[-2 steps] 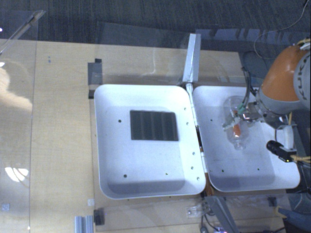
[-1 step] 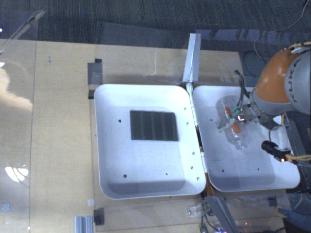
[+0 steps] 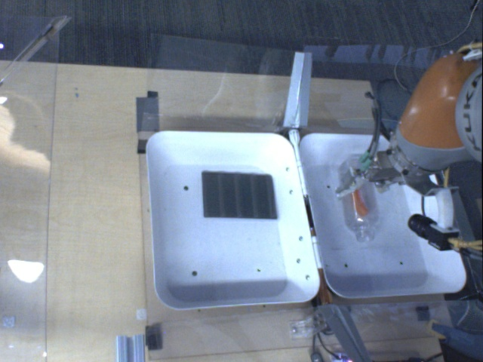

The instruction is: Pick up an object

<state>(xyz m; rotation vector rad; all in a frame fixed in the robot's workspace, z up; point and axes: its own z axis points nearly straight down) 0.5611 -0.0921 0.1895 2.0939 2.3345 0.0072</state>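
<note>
Over the right bin (image 3: 453,274) my arm (image 3: 441,111) reaches from the right, gripper (image 3: 367,173) low at the bin's upper middle, clear bottle (image 3: 362,210) with orange inside lying just below it, possibly touching, gripper's grip I cannot tell, left bin (image 3: 166,202) holding a dark slab (image 3: 238,195).

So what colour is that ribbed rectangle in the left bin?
Dark grey, nearly black, with lengthwise ridges; the rectangle shows plainly in the camera view against the white left bin.

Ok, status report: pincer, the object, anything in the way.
Pincer over right bin, finger state unclear. Clear bottle lying directly under it. Dark ridged block in left bin, out of the way.
</note>
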